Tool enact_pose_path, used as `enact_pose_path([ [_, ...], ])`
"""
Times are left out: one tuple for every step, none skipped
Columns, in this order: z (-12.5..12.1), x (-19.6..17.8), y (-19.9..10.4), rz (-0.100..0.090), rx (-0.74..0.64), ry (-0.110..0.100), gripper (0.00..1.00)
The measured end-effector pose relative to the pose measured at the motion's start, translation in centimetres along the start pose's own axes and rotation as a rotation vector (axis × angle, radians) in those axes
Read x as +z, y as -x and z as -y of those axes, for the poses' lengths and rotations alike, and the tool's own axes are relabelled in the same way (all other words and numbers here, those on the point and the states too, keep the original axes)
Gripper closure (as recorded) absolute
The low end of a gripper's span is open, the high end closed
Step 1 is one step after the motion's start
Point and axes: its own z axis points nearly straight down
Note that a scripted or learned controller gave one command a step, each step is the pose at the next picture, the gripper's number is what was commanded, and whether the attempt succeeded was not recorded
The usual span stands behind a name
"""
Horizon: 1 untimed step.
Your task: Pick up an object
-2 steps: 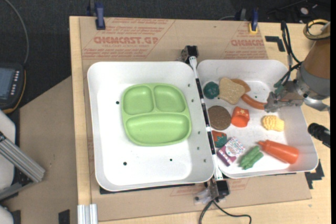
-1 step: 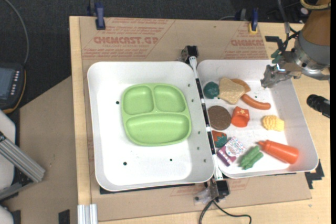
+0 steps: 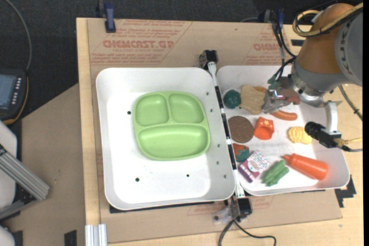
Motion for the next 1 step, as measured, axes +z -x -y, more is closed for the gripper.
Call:
enact_pose_path([
  [-0.08, -0.41, 0.20, 0.002, 0.002, 0.005, 0.00],
])
